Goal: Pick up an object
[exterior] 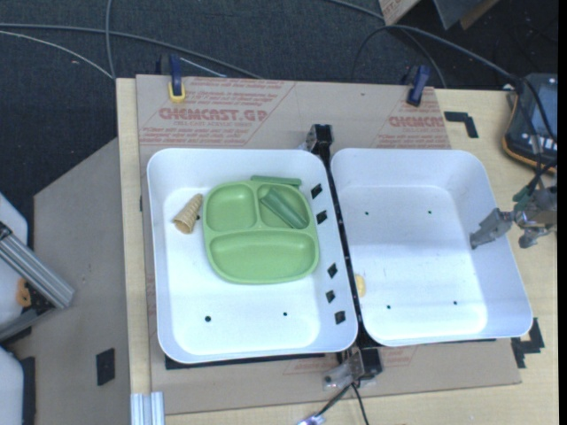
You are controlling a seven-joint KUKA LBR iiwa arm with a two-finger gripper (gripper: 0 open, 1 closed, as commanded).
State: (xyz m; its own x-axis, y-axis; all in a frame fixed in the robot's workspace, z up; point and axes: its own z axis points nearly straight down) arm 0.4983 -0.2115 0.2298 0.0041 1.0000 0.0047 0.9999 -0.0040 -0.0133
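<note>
Camera view, from above at a slant: two shallow white bins sit side by side on a brown board. The left bin (168, 264) fills the middle-left of the frame, the right bin (425, 264) the middle-right, their inner walls meeting along a dark strip.

Inside the left bin, toward its upper half, lies a green divided plate (261, 237) with three compartments. A darker green piece (285, 206) rests in the plate's upper right compartment, slanting. A second flat green strip (276, 181) lies just above the plate's top edge, touching or almost touching it. Just left of the plate sits a small tan cone (187, 213), wide end toward the lower left, close to the plate's rim.

A small yellowish object (359, 284) shows at the right bin's left wall, near the dividing strip; too small to identify.

At the right edge of the frame, the gripper (488, 229) reaches over the right bin's right rim. One grey finger shows pointing lower left; whether the fingers are spread or pressed together I cannot tell. Nothing is seen between them.
</note>
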